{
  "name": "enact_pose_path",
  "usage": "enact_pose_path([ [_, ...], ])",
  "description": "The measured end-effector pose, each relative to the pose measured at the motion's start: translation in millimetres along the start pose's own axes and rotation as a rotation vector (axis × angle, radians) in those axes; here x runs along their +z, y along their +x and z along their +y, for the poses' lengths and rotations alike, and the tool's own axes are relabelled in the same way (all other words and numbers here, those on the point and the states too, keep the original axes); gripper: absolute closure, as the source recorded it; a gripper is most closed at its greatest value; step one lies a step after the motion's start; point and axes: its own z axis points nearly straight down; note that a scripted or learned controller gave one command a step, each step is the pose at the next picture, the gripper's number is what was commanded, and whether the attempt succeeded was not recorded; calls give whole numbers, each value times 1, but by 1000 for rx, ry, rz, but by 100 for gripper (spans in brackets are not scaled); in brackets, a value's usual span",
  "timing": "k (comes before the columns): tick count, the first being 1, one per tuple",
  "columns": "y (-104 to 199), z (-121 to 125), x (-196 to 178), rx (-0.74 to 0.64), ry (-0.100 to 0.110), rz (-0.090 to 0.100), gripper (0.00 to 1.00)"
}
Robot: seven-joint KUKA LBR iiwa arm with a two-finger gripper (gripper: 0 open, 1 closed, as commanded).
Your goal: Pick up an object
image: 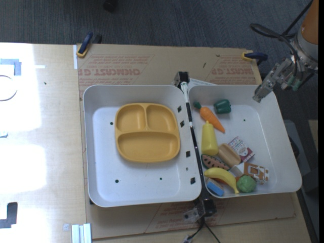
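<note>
Reaching in from the right, we see our gripper [263,92] hang over the right bin's [283,135] far rim, holding nothing; we cannot tell how its fingers stand. Largest down: bottle [209,138], banana [223,176], carrot [211,118]. We judge the carrot best: apart from the others, needing a descent square across it.

Wide open white floor ran along the right bin's [276,135] far side and right half. Down its left wall the way was crowded: carrot [211,118], green pepper [222,106], yellow bottle [209,138], then banana [223,177] and green ball [246,184] packed near the front. The left bin [96,151] carried a yellow divided plate [147,132], bare floor all around it.
</note>
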Motion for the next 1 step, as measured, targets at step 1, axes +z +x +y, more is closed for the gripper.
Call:
enact_pose_path([
  [1, 22, -83, -174, 169, 0, -2, 100],
])
